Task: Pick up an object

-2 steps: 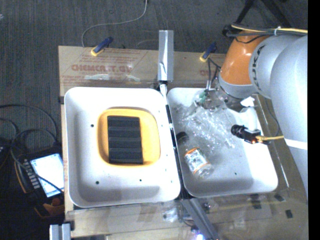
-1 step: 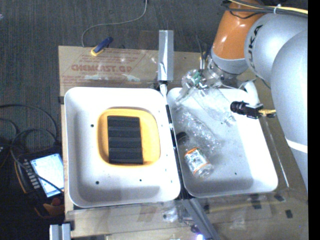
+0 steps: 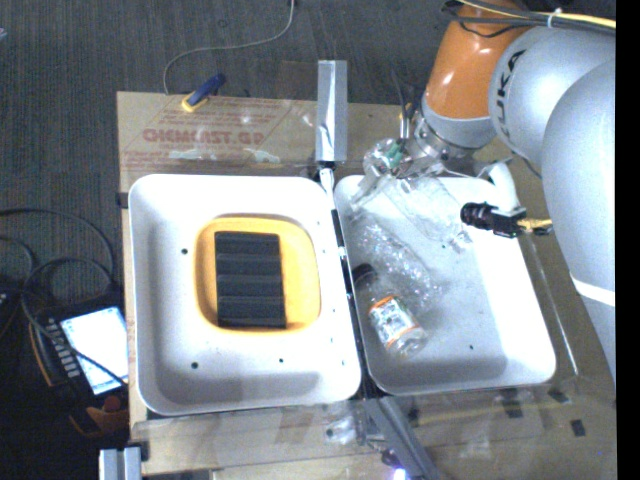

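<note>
Pincer (image 3: 392, 163) sits over the far left corner of the right bin (image 3: 530, 353); can't tell how it is set. Small bottle (image 3: 385, 313) lies in the same bin, toward the near edge from the pincer, its long axis slanting from cap down to base.

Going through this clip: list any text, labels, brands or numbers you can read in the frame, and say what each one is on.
"CHEMCAST GP", a tentative reading of faint red print, on the cardboard sheet behind the bins.
Label on the small bottle lying in the right bin: orange and white print, too small to read.
Screen of the device left of the bench: lit, content too blurred to read.
</note>
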Controlling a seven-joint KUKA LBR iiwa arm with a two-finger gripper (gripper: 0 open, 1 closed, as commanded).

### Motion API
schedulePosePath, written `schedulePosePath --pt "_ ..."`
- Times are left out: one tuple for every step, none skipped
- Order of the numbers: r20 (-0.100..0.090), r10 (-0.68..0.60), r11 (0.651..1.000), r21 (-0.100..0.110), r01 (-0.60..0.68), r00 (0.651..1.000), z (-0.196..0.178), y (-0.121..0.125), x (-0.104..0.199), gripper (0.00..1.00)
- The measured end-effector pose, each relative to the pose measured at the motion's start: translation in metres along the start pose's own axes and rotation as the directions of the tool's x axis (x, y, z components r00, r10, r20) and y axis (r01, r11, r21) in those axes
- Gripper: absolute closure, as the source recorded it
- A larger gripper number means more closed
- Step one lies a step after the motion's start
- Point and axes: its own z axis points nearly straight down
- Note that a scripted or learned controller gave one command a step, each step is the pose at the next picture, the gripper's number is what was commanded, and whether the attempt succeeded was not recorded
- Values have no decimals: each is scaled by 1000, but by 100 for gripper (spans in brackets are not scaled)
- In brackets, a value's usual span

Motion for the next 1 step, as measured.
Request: schedulePosePath --pt "-2 44 999 2 -44 999 64 -81 -34 0"
